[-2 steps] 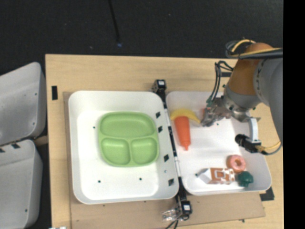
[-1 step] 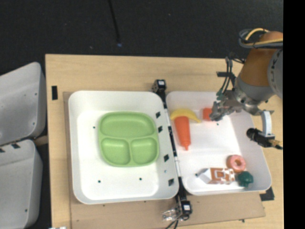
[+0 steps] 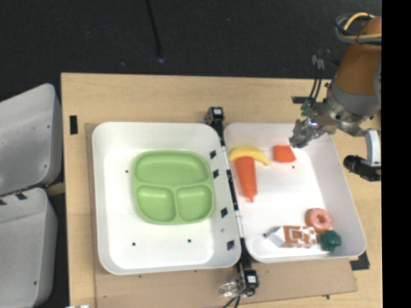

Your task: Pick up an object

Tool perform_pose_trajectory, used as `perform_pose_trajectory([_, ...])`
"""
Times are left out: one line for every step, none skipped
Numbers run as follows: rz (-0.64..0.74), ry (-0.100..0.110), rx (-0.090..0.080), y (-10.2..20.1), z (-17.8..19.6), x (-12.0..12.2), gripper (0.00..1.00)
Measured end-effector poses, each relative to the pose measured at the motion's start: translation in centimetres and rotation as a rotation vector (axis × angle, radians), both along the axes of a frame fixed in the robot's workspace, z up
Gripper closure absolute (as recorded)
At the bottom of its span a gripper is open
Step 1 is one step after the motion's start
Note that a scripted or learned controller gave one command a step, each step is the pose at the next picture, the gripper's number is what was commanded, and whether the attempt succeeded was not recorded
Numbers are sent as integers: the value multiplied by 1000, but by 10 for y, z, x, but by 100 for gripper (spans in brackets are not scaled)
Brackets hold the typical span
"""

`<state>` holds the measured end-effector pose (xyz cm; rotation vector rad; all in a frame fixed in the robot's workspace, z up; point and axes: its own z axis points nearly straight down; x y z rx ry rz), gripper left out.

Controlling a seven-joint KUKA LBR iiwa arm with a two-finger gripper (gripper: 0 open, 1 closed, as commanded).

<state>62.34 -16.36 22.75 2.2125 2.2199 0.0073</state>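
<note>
In the right bin [image 3: 334, 191] lie a yellow banana [image 3: 249, 154], an orange carrot [image 3: 246, 178], a small orange-red block [image 3: 283, 153], a pink doughnut [image 3: 318, 219], a dark green piece [image 3: 330, 240] and a white and orange carton [image 3: 292, 237]. My gripper [image 3: 302, 136] hangs over the bin's far right part, just above and to the right of the orange-red block. Nothing shows between its tips.
The left bin [image 3: 115, 236] holds a green divided plate [image 3: 173, 186]. The grey and orange arm [image 3: 356, 82] comes in from the right over the bench. White panels [image 3: 26, 172] stand at the left edge. Small clips sit on the divider between the bins.
</note>
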Motion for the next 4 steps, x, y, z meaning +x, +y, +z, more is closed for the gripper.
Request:
perform_pose_trajectory([0, 1, 0, -1, 55, 1, 100])
perform_pose_trajectory([3, 8, 2, 51, 60, 1, 100])
perform_pose_trajectory([2, 11, 2, 110, 58, 0, 100])
perform_pose_trajectory([2, 9, 2, 163, 46, -12, 100])
